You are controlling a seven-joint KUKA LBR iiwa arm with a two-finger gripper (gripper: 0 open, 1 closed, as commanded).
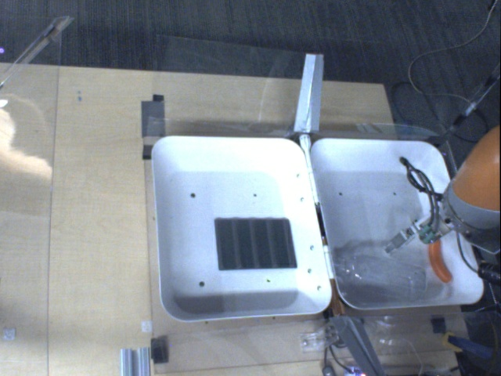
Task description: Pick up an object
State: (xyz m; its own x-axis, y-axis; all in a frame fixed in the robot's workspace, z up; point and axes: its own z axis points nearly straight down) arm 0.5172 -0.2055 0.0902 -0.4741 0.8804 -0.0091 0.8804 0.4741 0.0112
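Note:
My gripper (409,236) hangs low over the right bin (368,171), near its right side, with the grey arm and its orange band (479,180) coming in from the right edge. A clear, glassy object (374,266) lies on the bin floor just below and left of the gripper. A small orange object (439,263) lies by the bin's right wall, directly under the wrist. In the left bin (188,171) a dark ribbed rectangular pad (254,243) lies flat at the centre. I see nothing held by the gripper.
A black cable (416,175) loops above the wrist inside the right bin. A metal post (308,92) stands at the back where the two bins meet. Clear plastic shielding surrounds the wooden bench; cables and clamps sit along the front edge.

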